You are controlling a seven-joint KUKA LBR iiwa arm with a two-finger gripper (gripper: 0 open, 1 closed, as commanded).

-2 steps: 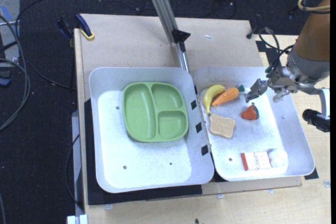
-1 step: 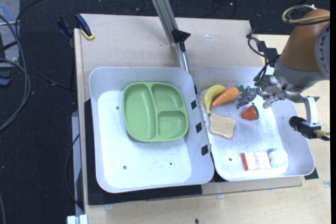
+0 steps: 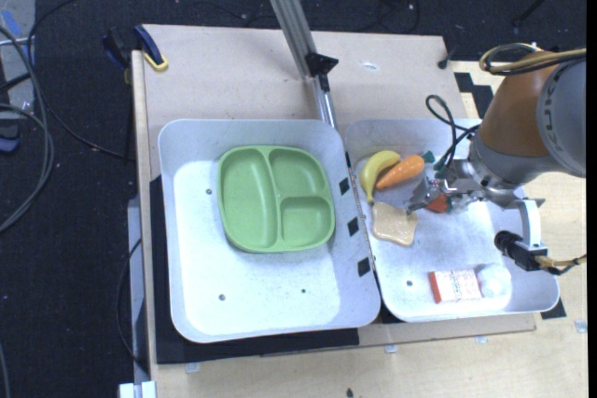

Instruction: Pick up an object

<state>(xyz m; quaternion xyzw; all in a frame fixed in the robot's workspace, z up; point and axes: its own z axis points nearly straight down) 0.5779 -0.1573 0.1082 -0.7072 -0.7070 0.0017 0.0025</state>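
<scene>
The right bin (image 3: 466, 238) holds a yellow banana (image 3: 375, 171) and an orange carrot (image 3: 402, 171) lying side by side at its back left. A slice of toast (image 3: 394, 226) lies just in front of them. A red and white box (image 3: 454, 285) and a white round object (image 3: 493, 279) sit near the bin's front edge. My gripper (image 3: 428, 198) is low over the bin, just right of the toast and in front of the carrot's right end. Its tip is small and dark against the bin floor.
The left bin (image 3: 196, 294) carries a green divided plate (image 3: 277, 198). A grey metal pole (image 3: 289, 5) slants down to the gap between the bins at the back. The grey arm with its orange band (image 3: 522, 107) and cables hang over the right bin's right side.
</scene>
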